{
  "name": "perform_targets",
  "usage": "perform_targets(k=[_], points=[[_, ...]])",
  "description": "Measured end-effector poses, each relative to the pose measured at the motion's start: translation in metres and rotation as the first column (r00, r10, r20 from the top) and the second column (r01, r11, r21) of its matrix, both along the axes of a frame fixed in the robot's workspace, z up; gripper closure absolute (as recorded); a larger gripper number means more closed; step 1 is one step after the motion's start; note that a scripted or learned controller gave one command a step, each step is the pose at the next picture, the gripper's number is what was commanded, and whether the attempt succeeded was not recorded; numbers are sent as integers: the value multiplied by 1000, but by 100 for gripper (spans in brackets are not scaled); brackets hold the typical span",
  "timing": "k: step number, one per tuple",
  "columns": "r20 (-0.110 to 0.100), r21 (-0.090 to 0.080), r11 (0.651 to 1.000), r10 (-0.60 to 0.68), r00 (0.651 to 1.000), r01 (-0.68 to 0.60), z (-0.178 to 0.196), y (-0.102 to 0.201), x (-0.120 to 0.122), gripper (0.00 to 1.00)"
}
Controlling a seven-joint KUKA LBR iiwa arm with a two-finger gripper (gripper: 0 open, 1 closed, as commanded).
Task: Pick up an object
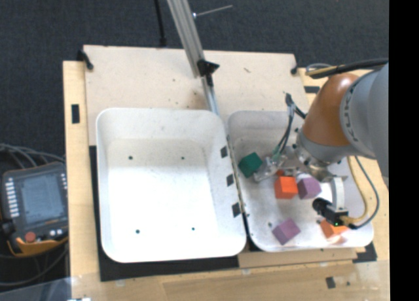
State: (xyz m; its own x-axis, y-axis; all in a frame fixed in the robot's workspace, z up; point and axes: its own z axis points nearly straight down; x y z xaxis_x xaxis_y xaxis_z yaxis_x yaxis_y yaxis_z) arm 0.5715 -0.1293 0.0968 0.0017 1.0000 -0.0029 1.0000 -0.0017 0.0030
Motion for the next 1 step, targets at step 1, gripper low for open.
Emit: perform_targets(k=[1], points=[[4,1,1000,-7,1000,7,13,-1,1,100]])
